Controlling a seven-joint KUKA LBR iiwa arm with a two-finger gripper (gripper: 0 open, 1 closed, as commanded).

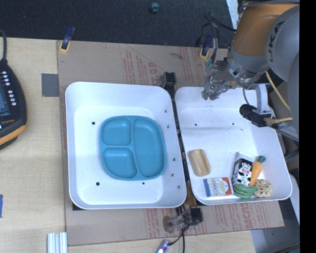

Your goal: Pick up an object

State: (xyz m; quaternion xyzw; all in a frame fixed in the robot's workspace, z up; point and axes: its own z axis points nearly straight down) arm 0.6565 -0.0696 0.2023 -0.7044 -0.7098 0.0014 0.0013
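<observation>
At the far left edge of the bench lies a pendant (2, 107) with a dark screen and orange trim. Right of it, on a cardboard sheet (121, 62), sits the left bin (79, 96), and in its middle rests a blue tray (132, 147) with three compartments, lying flat. The right bin (226, 128) touches the left one along their shared edge. Near its front left lies a tan block (199, 162), apart from the rest. Just in front of it is a small card (218, 187) with red and blue print. Further right, in the front right corner, a cluster lies close together: a black-and-white box (244, 172), a carrot (256, 169), a green piece (245, 192) and a cookie (263, 188). The arm (263, 33) comes in from the upper right, its orange band above the wrist, bent down toward the back edge of the right bin. The gripper (210, 91) hangs over the bin's back left corner, well apart from all the objects; its tips look close together with nothing between them, though I cannot tell for sure.
</observation>
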